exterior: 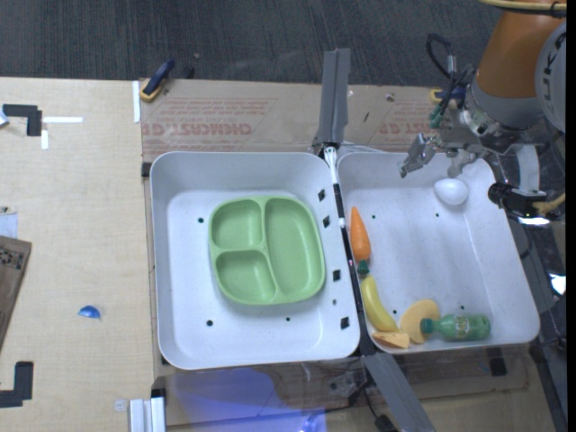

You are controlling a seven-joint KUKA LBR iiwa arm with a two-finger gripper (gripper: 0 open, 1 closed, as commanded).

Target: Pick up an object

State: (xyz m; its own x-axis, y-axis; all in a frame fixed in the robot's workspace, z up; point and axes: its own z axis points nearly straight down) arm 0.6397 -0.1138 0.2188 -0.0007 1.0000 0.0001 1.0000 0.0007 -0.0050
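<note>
My gripper [436, 161] hovers over the far edge of the right bin [504, 268], its two fingers spread apart and open with nothing between them. A white egg [450, 191] lies on the bin floor just in front of the fingers, apart from them. An orange carrot [359, 233] rests along the bin's left wall. A yellow banana [376, 304] sits nearer the front, beside a tan round piece [419, 314] and an orange wedge [391, 338]. A green bottle [457, 328] lies on its side at the front wall.
The left bin [175, 241] holds a green divided plate [267, 248]. A grey post [334, 97] stands behind the wall between the bins. Cardboard [225, 115] lies behind the left bin. The right bin's middle floor is bare.
</note>
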